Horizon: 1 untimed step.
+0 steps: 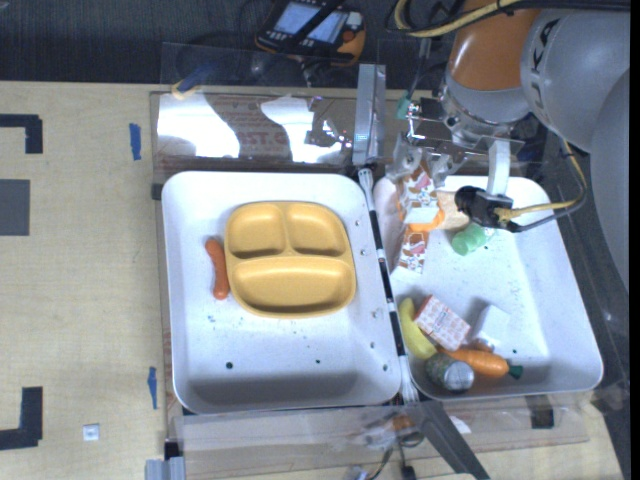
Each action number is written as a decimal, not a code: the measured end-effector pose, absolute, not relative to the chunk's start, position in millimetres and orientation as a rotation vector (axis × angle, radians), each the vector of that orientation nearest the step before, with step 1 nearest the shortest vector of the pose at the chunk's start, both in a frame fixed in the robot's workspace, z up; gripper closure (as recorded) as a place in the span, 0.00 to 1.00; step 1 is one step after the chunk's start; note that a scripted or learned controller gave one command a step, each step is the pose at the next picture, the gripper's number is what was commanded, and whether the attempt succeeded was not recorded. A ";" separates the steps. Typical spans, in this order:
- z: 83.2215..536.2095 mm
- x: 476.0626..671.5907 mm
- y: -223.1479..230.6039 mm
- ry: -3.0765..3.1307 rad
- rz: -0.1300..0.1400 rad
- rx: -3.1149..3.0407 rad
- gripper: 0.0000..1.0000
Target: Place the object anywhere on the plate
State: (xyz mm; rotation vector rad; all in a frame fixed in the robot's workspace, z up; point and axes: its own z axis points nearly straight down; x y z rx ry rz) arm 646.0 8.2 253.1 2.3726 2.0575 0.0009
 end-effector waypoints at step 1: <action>236.4 667.3 28.1 1.774 -0.001 2.591 1.00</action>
